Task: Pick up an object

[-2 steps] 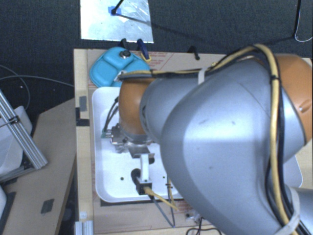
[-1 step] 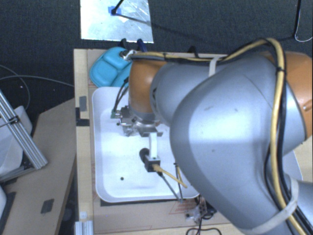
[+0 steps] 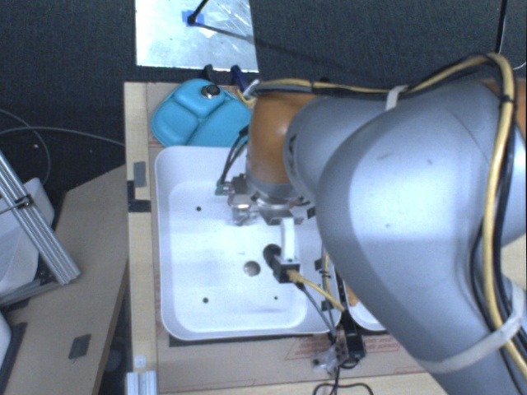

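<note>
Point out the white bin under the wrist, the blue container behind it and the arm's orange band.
white bin [image 3: 185,245], camera view, bare floor near its left wall
blue container [image 3: 198,118], camera view, middle of its body
orange band [image 3: 268,138], camera view, its left side

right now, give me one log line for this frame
gripper: low over white bin | blue container: behind bin's far rim | pick: not confirmed
</note>
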You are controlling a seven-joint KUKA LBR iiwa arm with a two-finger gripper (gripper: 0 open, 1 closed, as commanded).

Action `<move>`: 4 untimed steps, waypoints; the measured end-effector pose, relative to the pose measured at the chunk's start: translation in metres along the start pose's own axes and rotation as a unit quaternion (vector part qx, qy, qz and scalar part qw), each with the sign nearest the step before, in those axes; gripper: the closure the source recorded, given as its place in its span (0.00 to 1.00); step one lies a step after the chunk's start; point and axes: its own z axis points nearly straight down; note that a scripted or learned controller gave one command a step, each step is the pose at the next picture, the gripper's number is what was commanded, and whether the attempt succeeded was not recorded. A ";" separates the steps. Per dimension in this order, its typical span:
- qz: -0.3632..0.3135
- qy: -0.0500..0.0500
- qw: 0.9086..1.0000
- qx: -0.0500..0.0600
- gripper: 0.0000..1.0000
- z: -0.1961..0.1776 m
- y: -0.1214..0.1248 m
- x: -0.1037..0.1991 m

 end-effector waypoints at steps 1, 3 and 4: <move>-0.003 0.001 1.000 -0.004 1.00 -0.001 0.073 -0.020; -0.004 0.001 1.000 0.003 1.00 0.001 -0.005 -0.008; -0.006 0.002 1.000 0.000 1.00 -0.030 -0.052 0.079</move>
